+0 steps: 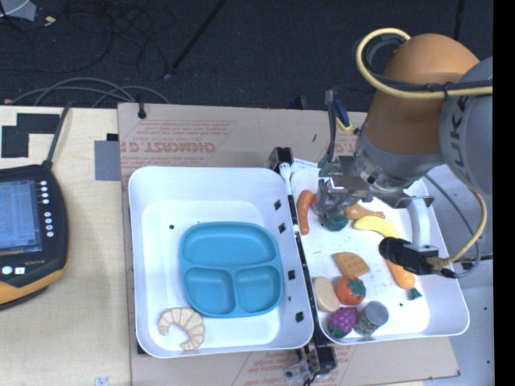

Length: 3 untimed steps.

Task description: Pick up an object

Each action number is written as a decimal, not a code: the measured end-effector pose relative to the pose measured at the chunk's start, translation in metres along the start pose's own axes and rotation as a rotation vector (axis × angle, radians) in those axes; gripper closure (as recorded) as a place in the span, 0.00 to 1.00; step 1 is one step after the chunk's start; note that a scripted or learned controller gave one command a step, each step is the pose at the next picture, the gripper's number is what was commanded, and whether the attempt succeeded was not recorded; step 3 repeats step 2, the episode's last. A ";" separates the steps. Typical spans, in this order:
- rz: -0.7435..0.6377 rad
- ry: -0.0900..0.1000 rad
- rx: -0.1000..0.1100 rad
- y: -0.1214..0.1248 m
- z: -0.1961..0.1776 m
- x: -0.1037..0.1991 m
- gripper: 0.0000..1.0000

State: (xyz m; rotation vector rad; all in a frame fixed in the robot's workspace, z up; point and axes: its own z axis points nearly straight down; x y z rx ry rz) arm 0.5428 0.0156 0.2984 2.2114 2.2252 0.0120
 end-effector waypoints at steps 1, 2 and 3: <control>0.007 -0.001 0.011 -0.049 -0.029 -0.009 1.00; -0.003 0.001 -0.001 -0.051 -0.134 0.069 1.00; -0.003 0.001 -0.001 -0.051 -0.134 0.069 1.00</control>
